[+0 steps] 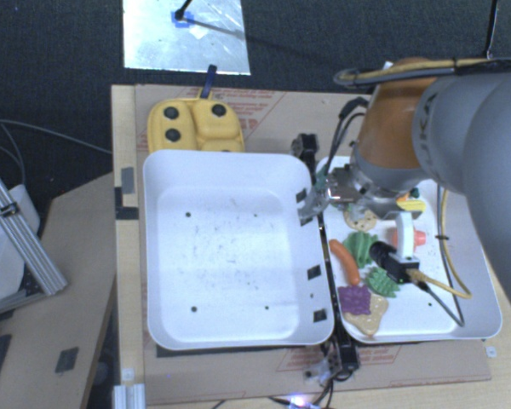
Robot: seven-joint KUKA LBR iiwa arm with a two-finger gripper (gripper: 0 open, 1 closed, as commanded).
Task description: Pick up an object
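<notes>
My gripper (368,214) hangs low over the far part of the right bin (473,309), under the grey arm with its orange band (392,130). Just beneath it lies a tan round cookie-like piece (360,221). In front of that sit an orange carrot-shaped toy (347,263), a green leafy toy (361,249), a purple grape bunch (354,298) and a tan flat piece (368,319). A yellow item (410,203) peeks out beside the wrist. The arm hides the far right of this bin.
The left bin (230,245) lies beside the right one, the two rims meeting along a central divide (324,254). A yellow moulded tray (194,126) sits behind the left bin. A shiny sheet (186,24) lies on the dark floor beyond.
</notes>
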